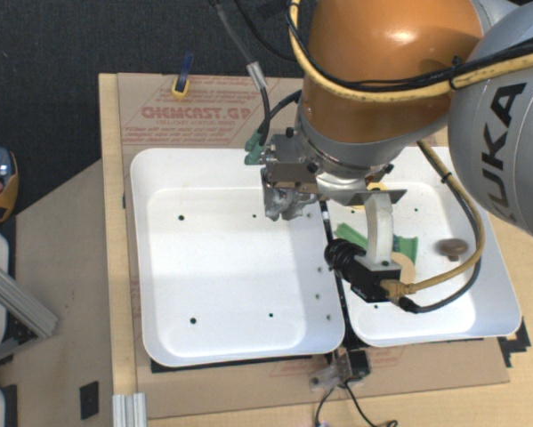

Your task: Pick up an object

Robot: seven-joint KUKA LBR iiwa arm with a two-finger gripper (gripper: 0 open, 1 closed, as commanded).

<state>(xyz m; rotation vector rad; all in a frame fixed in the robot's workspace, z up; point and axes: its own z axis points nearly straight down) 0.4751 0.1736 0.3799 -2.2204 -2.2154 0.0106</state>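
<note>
We look down on a counter (115,265) bearing two shallow white bins. The end effector (282,205) hangs over the far right part of the left bin (213,274), close to the divide; we cannot tell whether it is wide or narrow. In the right bin (466,314) lies a flat green object (351,236), partly hidden by the arm (391,52). Its long axis runs left to right, dipping slightly toward the right. A small brown disc (453,248) lies apart, further right.
</note>
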